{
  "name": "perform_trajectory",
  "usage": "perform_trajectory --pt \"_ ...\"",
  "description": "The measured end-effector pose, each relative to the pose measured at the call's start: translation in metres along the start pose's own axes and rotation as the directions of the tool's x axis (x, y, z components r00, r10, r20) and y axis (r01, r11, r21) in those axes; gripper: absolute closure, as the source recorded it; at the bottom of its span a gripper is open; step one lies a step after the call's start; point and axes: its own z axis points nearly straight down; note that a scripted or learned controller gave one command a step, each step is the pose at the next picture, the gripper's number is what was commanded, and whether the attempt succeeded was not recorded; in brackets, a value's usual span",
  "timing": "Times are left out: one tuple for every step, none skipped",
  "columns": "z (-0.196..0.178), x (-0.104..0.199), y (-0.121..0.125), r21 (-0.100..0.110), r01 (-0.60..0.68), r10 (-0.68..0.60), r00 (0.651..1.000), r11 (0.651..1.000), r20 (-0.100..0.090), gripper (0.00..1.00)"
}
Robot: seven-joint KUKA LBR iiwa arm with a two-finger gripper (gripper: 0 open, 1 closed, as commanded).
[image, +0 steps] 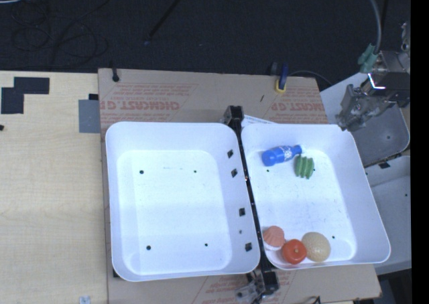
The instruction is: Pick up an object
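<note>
The right bin [355, 189] holds several small objects. A blue bottle [281, 155] lies on its side near the far wall, with a green ribbed object [305, 166] just to its right. In the near corner a pink shell-like piece [273, 236], a red tomato-like ball [293, 251] and a beige round object [316, 246] sit close together. My gripper [352, 112] hangs outside the bin, past its far right corner, well away from all the objects and holding nothing that I can see.
The left bin [117, 202] stands beside the right one, with a black divider [241, 182] running between them. Both rest on a cardboard sheet [174, 95]. A yellow and blue clip [281, 80] sits at the cardboard's far edge. Cables hang at the upper right.
</note>
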Motion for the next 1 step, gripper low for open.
perform_trajectory --pt "0.0962 -0.0260 -0.0005 0.009 -0.006 0.006 1.000 1.000 0.001 1.00"
